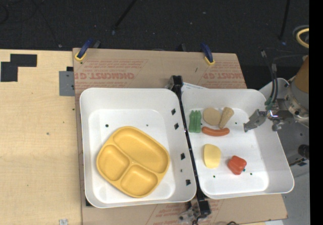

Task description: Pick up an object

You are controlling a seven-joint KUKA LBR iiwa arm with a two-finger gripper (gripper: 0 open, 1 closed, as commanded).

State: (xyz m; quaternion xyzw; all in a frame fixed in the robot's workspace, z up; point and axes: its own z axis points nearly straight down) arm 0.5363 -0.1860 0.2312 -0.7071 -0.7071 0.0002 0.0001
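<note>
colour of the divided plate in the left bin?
Yellow. The divided plate shows plainly in the camera view, lying in the left bin.

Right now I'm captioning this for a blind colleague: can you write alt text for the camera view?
The gripper hovers at the right bin's right side, holding nothing, near toy foods: green beans, a sausage, a tan bread piece, a yellow piece and a red pepper. The left bin holds a yellow divided plate.
</note>
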